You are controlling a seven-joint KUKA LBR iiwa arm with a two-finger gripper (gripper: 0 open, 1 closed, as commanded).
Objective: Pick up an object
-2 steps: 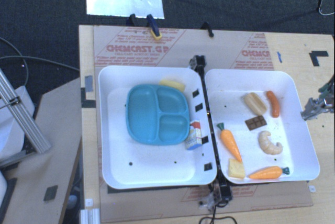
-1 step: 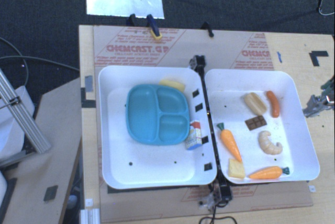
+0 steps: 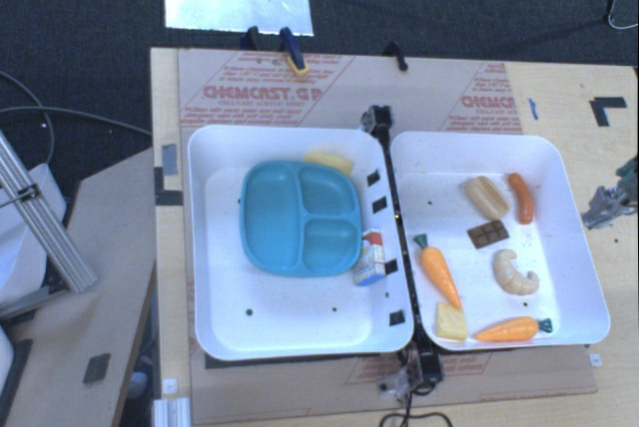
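The right bin (image 3: 569, 215) holds small toy foods lying apart from each other: a bun (image 3: 486, 197), a sausage (image 3: 520, 198), a chocolate square (image 3: 488, 234), a shrimp (image 3: 514, 271), two carrots (image 3: 439, 274) (image 3: 511, 328) and a cheese wedge (image 3: 450, 322). All look like light, hard, smooth plastic, likely to slip or roll, so the larger carrot is probably best pinched across its thick middle. The gripper (image 3: 609, 204) sits at the bin's right rim, off the toys — whether its jaws are spread I cannot tell.
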